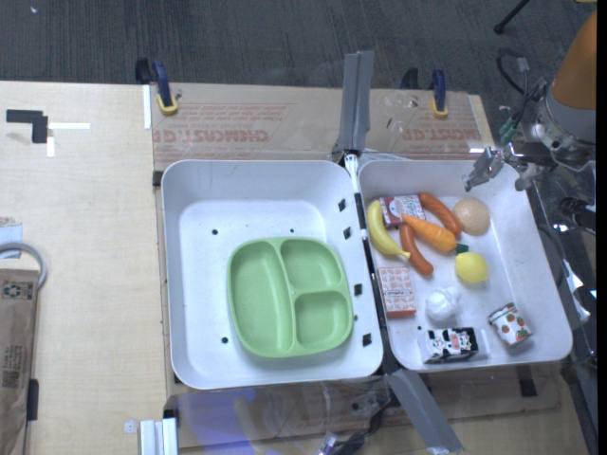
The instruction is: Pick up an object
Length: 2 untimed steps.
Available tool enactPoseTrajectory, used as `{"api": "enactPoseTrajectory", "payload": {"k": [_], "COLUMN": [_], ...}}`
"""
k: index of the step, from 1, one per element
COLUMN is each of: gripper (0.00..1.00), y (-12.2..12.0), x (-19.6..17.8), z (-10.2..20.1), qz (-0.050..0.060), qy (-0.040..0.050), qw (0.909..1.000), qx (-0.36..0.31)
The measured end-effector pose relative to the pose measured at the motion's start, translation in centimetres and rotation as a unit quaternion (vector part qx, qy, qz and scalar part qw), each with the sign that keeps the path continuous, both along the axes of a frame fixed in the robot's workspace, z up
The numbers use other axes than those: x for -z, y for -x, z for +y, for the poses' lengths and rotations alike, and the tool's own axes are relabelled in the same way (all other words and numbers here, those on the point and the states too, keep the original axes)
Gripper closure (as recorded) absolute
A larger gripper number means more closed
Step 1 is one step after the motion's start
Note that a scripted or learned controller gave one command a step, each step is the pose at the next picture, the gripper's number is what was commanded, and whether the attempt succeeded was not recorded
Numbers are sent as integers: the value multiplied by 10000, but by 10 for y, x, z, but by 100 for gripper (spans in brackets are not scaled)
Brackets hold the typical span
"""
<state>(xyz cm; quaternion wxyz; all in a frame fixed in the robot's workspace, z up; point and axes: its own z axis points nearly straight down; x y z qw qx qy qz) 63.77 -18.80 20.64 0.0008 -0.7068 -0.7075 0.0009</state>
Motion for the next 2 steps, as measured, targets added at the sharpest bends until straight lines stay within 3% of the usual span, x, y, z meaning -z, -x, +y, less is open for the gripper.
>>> {"api": "enactPoseTrajectory", "payload": {"k": [1,2], "gripper": [0,0], "y": [7,21], "x": [-36,100], "z": [59,60], "qz": [-9,-44], "qy": [2,14], "qw": [9999,9938], "qx": [-135,-1111]}}
